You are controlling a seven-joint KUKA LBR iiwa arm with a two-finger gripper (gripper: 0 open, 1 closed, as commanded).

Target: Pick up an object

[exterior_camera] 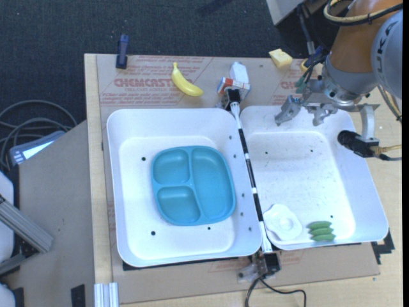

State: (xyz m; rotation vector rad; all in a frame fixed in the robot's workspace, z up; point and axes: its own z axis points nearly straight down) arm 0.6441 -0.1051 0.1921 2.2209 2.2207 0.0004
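In the right bin (358, 184), a green pea pod (321, 230) lies near the front edge, with a small white round piece (283, 222) just left of it. A blue divided plate (192, 184) sits in the middle of the left bin (128, 171). My gripper (301, 112) hangs over the far edge of the right bin, well away from the pod and the white piece. Its fingers (285, 112) are spread open and nothing is between them.
On the board behind the bins lie a yellow banana (185, 82), a small white carton (235, 78), a blue clip (121, 50) and a yellow chunk (280, 57). A black strip (246, 165) runs along the seam between the bins.
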